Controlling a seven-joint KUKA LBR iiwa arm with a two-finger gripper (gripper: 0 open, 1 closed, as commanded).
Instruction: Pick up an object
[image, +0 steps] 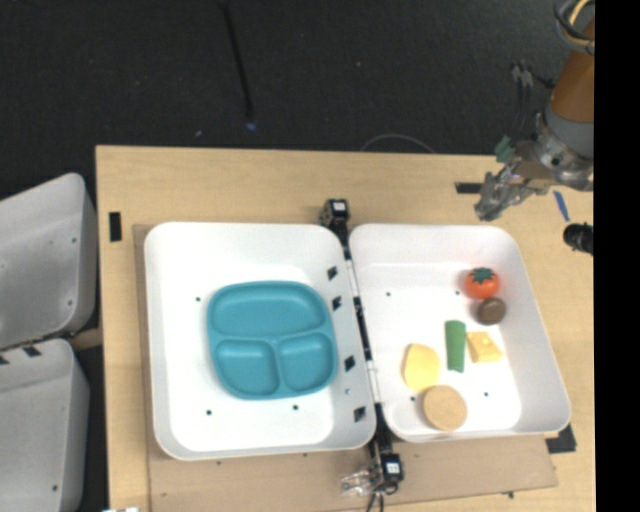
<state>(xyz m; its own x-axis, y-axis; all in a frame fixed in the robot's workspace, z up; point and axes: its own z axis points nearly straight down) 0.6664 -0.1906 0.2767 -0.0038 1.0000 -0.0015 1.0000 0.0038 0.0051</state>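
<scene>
My gripper (493, 203) hangs above the bench just beyond the far right corner of the right bin (420, 250), with nothing between its fingers. Inside that bin lie a red tomato (481, 282), a small brown ball (490, 310), a green stick (455, 346), a yellow cheese wedge (485, 348), a pale yellow piece (421, 364) and a round tan cookie (443, 408). All of them rest on the bin floor, well below and nearer the front than the gripper.
The left bin (170, 300) holds a teal divided plate (270, 336). A ridge with black clips (352, 310) joins the two bins. White chair-like shapes (40, 270) stand off the bench's left side.
</scene>
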